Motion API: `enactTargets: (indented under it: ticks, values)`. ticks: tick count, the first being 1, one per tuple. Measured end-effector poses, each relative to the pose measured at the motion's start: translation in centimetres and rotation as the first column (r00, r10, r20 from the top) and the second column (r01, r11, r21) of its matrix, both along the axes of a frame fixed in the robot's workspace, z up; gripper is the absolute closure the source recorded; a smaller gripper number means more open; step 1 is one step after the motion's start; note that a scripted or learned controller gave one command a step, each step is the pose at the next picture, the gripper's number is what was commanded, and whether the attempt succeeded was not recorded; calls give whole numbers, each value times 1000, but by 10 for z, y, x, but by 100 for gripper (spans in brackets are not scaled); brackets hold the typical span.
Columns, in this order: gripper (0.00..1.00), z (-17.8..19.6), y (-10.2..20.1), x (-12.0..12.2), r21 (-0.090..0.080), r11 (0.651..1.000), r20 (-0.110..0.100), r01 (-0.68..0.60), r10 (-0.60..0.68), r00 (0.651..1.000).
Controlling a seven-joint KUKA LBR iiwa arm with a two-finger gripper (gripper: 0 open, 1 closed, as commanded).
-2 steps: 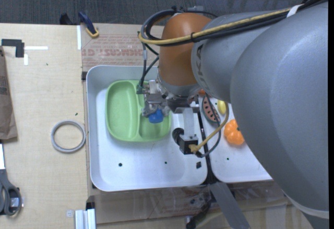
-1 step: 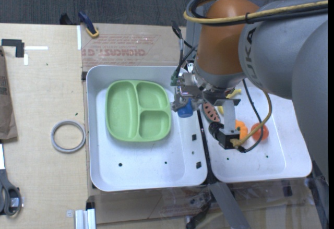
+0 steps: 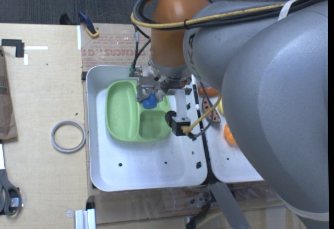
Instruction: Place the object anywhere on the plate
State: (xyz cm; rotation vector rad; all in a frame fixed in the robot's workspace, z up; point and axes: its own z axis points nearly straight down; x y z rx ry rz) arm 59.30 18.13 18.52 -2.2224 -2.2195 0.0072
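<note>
Seemingly near the finish, the grey two-finger jaws [image 3: 148, 95] of the arm hang over the right-hand rim of a pale green, two-compartment plastic plate [image 3: 122, 113], with a small blue rounded object [image 3: 150, 101] showing right at their tips. Whether the jaws are clenched on that blue piece or have let it go cannot be told from this overhead slant, since the wrist hardware hides the fingertips. The blue object lies over the plate's upper right part, close to the ridge between its two compartments; whether it is resting on the green surface or hanging just above it is also unclear. The plate sits in the left-hand shallow white bin [image 3: 135, 170], toward that bin's upper half. Beside it, the right-hand white bin [image 3: 235, 168] is largely covered by the grey arm with its orange band [image 3: 175, 24], though orange and reddish items [image 3: 229, 134] peek out near the arm's edge. On the pale wooden counter [image 3: 42, 92] to the left lies a grey ring [image 3: 68, 135]. Judged from this, the carrying looks done; what remains is a clear release and a withdrawal, if the object is not already set down.
</note>
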Motion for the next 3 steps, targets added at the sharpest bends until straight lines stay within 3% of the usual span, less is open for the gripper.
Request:
enactTargets:
  ticks: [1,2,3]
  values:
    - [100,29,32,-13,0,1000,0,-2,2,1000]
    - [0,29,31,-13,-1,1000,0,-2,2,1000]
    - [0,-29,30,48,-1,1000,2,0,0,1000]
